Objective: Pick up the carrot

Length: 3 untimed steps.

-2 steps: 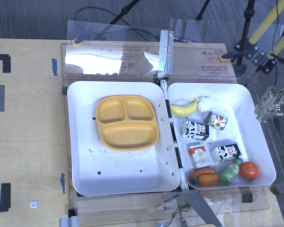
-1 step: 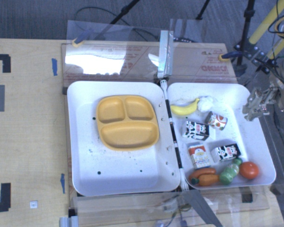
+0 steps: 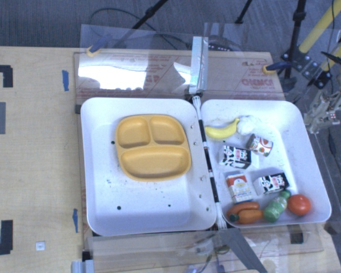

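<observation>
The carrot (image 3: 248,215) is a small orange piece lying on its side at the near edge of the right bin (image 3: 307,147), close to the bin's front left corner. A reddish-brown piece (image 3: 242,207) lies right against its far side. Just to its right is a green item (image 3: 275,207), and beyond that a red tomato (image 3: 299,205).
The right bin also holds a yellow banana (image 3: 221,130), a white lump (image 3: 246,123), a small can (image 3: 261,145), two black-and-white cartons (image 3: 236,156) (image 3: 271,182) and a red-and-white box (image 3: 240,187). A yellow divided plate (image 3: 153,147) sits in the left bin (image 3: 96,169).
</observation>
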{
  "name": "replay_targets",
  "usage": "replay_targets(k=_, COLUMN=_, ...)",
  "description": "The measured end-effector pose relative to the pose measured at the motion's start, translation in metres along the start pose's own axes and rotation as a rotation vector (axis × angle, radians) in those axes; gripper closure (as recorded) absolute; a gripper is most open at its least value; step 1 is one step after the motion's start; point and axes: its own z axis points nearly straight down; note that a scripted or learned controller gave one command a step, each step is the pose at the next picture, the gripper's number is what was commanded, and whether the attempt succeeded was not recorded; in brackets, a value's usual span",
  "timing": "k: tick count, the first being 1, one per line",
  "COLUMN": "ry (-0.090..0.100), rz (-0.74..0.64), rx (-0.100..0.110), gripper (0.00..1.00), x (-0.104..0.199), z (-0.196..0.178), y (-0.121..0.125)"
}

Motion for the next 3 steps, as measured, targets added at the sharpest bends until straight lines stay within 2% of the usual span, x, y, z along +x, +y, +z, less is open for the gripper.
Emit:
replay_targets(k=1, ry=-0.002, rz=-0.133, rx=0.0, gripper=1.0, x=-0.038, z=0.035, y=-0.002)
replay_targets(k=2, ry=-0.002, rz=-0.156, rx=0.0, gripper=1.0, x=-0.048, z=-0.007, y=-0.003)
replay_targets(k=3, ry=0.002, rz=-0.226, rx=-0.002, gripper=1.0, x=-0.08, z=0.053, y=-0.004)
